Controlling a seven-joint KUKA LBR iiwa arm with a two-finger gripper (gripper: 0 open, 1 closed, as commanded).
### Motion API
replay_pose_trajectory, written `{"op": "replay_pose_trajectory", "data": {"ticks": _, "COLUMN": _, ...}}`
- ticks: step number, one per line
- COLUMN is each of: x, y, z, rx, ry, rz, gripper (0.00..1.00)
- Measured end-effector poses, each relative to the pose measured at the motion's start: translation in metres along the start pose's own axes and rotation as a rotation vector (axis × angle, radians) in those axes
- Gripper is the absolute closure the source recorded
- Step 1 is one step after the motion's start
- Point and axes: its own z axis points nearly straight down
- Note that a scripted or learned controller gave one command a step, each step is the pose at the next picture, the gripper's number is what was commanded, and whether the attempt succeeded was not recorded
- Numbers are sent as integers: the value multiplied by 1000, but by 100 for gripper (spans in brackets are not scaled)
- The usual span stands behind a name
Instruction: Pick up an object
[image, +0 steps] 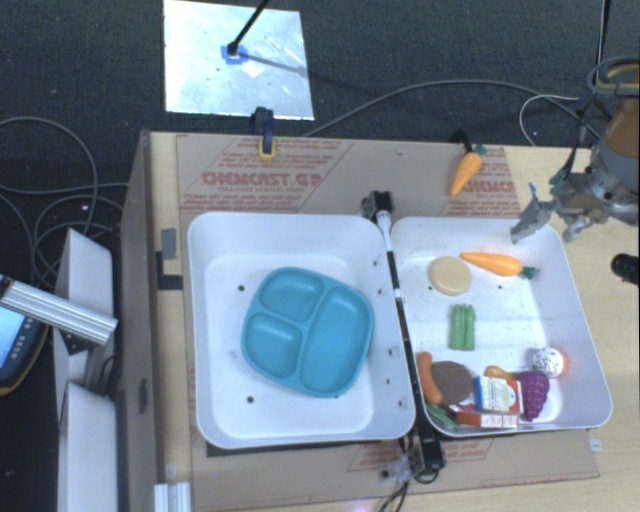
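My gripper hangs open over the far right corner of the right bin, with nothing between its fingers. Just in front and to its left lies an orange carrot with a beige round disc beside it. A bundle of green beans rests mid-bin. Heaped at the near edge are a red sausage, a brown patty, a small carton, purple grapes and a white ball.
The left bin holds a blue divided plate. A second carrot lies on the cardboard behind the right bin. A clamp sits where the bins meet at the back. Cables run behind the bench.
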Motion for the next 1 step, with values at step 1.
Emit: {"op": "replay_pose_trajectory", "data": {"ticks": 1, "x": 39, "y": -67, "z": 59, "rx": 3, "ry": 1, "rz": 1, "gripper": 0}}
